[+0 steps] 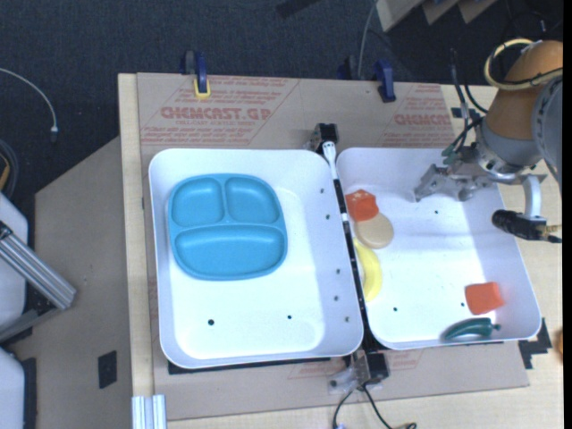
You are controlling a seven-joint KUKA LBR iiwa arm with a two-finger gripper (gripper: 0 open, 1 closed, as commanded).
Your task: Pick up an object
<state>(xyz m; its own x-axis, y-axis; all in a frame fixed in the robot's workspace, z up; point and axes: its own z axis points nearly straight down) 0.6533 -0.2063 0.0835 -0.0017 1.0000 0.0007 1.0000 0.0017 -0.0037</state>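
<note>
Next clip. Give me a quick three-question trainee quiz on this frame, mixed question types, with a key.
1. True or false: the blue divided plate lies in the same bin as the yellow banana.
2. Which lies nearest the tool?
A. orange block
B. orange-red piece
C. green object
3. Fill in: the beige round piece lies between the orange-red piece and the ____.

Key: 1 false; 2 B; 3 banana.

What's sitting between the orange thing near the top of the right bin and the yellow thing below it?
A round beige piece, between the orange piece and the yellow one, in the camera view.
</note>
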